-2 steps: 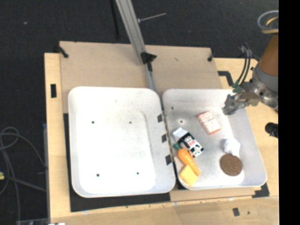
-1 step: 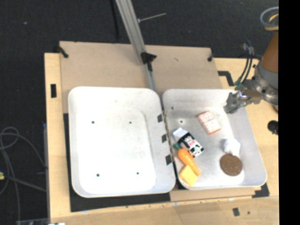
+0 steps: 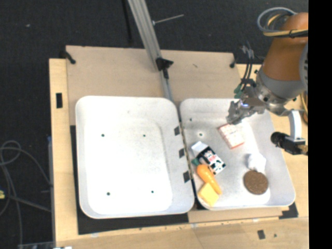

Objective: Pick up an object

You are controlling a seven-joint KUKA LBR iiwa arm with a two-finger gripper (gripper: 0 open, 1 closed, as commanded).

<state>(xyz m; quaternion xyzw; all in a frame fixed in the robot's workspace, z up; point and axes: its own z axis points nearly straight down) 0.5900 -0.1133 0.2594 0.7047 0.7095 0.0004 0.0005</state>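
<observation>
- The pincer (image 3: pixel 237 113) hangs over the far part of the right bin (image 3: pixel 277 198); whether it is released or clenched cannot be told.
- A small white card with red print (image 3: pixel 232 135) lies just in front of it, on the bin floor.
- Nearer the front lie a brown disc (image 3: pixel 256 182), a white lump (image 3: pixel 256 162), an orange carrot-like piece (image 3: pixel 207 175), a yellow block (image 3: pixel 209 194) and a black-and-white packet (image 3: pixel 210 158).
- The left bin (image 3: pixel 88 139) sits beside it on the surface (image 3: pixel 114 66).

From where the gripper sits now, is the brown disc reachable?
Probably yes. The gripper hovers over the right bin, and the brown disc lies flat in open space near the front; only the small white object sits close beside it.
</observation>
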